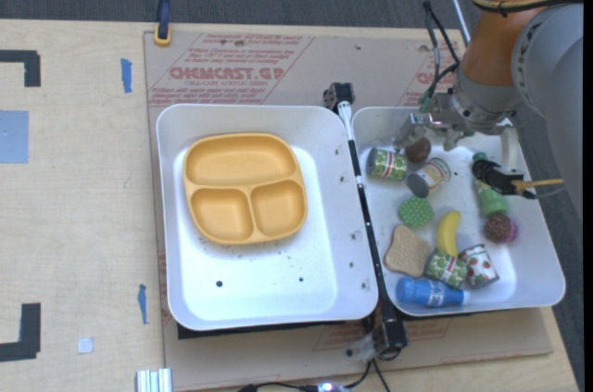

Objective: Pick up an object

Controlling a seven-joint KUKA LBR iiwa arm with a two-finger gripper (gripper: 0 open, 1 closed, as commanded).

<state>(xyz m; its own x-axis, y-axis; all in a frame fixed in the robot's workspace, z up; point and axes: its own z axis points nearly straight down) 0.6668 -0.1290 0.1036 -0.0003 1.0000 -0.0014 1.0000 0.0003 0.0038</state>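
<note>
A wooden bench [74, 223] fills the view from above, with a sheet of printed cardboard [232, 70] laid on it under two shallow white bins set side by side. The left bin [250, 297] holds a yellow divided plate [245, 186] with three compartments, lying flat in its upper half. The right bin [533, 274] holds a scatter of small toy foods.

The grey arm [547, 56], with its orange band, reaches in from the right and hangs over the upper part of the right bin. Its gripper [435, 126] sits low by the bin's top edge, just above a small brown round object [418, 148]. Whether the gripper is open or closed, or has hold of anything, cannot be told.

Below the gripper lie a green-labelled can [386, 164] and a small tin [434, 171] beside a grey piece [418, 185]. Lower down are a green round item [416, 212], a yellow banana [447, 232], a slice of bread [406, 251], a second patterned can [447, 268] and a blue bottle [431, 292] along the bottom edge. Near the right wall are a green vegetable [489, 196] and a dark red berry [499, 228].
</note>
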